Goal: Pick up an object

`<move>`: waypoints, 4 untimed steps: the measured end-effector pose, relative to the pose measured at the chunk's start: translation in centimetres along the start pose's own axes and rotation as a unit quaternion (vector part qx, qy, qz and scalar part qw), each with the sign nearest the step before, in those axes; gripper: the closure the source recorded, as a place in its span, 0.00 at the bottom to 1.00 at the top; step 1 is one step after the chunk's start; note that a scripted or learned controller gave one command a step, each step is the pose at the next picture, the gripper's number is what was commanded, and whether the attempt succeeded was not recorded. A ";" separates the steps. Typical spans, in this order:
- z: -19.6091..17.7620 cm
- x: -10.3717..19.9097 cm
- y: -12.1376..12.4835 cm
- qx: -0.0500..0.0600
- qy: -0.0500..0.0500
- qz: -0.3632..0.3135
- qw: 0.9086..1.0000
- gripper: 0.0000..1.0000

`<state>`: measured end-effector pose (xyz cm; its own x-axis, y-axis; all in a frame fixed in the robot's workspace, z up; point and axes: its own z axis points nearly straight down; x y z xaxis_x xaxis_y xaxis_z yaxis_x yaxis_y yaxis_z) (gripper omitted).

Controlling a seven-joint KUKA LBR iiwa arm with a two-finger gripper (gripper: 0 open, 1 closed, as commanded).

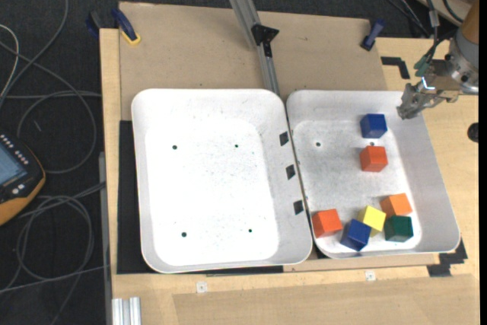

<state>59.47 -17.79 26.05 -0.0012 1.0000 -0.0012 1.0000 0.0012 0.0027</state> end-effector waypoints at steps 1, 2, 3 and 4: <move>1.1 5.8 -0.3 0.002 0.002 -0.003 1.000 1.00; 0.3 11.1 -1.4 0.002 0.002 -0.003 1.000 1.00; 1.6 16.8 -2.1 0.003 0.002 -0.003 1.000 1.00; 1.2 21.5 -2.1 0.001 0.002 -0.003 1.000 1.00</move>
